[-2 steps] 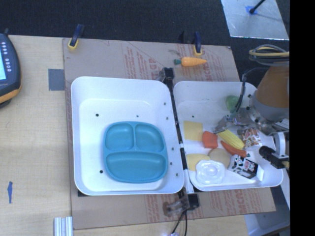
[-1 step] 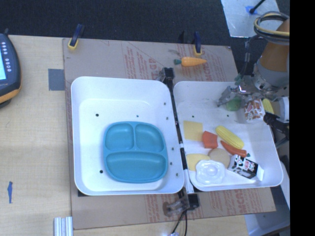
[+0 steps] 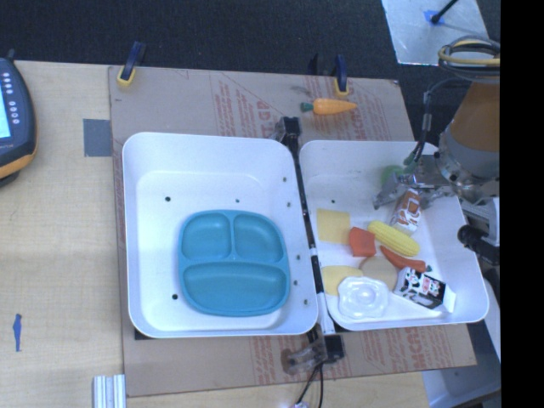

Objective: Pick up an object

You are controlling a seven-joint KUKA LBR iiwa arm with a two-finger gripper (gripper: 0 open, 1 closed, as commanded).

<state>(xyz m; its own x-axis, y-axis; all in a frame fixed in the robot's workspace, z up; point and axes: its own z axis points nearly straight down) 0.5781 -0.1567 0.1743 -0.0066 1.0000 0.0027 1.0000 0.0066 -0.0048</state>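
Well, my gripper (image 3: 409, 201) sits over a small bottle (image 3: 409, 212); jaw state I cannot tell. It looks light, stiff, slippery, so I'd pinch mid-body.

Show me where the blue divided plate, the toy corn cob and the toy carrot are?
Blue divided plate (image 3: 234, 263): camera view, on the ridge between its compartments.
Toy corn cob (image 3: 393, 238): camera view, middle of the yellow cob.
Toy carrot (image 3: 332, 106): camera view, its orange body.
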